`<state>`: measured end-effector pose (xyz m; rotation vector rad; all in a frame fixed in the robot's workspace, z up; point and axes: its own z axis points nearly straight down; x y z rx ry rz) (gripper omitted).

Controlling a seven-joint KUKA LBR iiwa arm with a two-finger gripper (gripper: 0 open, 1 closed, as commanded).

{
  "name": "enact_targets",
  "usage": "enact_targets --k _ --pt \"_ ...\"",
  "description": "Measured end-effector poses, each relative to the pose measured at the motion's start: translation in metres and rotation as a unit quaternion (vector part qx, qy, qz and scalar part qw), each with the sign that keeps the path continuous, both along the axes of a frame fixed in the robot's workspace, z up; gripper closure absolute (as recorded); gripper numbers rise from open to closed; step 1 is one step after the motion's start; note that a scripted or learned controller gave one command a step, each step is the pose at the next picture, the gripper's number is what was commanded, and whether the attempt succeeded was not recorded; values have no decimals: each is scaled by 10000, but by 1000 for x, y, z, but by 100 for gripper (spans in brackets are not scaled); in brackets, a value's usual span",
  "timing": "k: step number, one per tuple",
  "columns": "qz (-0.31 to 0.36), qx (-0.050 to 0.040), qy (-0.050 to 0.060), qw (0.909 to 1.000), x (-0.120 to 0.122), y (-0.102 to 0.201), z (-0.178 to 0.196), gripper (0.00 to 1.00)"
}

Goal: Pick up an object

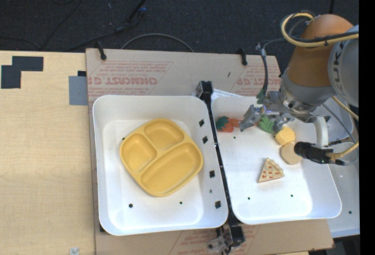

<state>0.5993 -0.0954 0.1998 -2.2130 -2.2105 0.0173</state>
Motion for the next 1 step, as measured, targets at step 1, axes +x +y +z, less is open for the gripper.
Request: enact_targets --k 1 --pt "9 -6 -67 10000 3 0 8 0"
